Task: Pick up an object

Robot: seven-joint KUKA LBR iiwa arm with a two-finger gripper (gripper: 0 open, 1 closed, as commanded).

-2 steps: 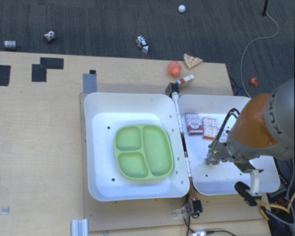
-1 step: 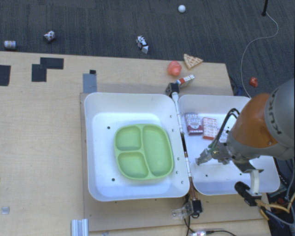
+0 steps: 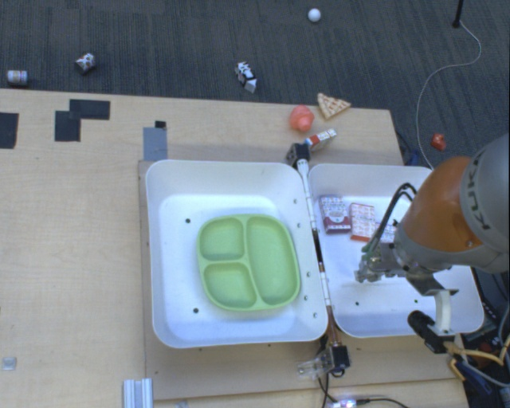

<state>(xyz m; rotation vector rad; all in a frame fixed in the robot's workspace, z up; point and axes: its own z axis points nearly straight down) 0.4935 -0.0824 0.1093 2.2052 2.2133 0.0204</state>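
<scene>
Packets [image 3: 348, 215] flat at upper right bin [image 3: 382, 319], easy pickings; gripper [image 3: 368, 269] low just below them, can't tell if spread or pinched.

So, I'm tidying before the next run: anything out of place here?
Yes. Several small objects lie on the dark carpet beyond the bench: a white ball, a black-and-white crumpled piece and a tan wedge-shaped piece.
</scene>
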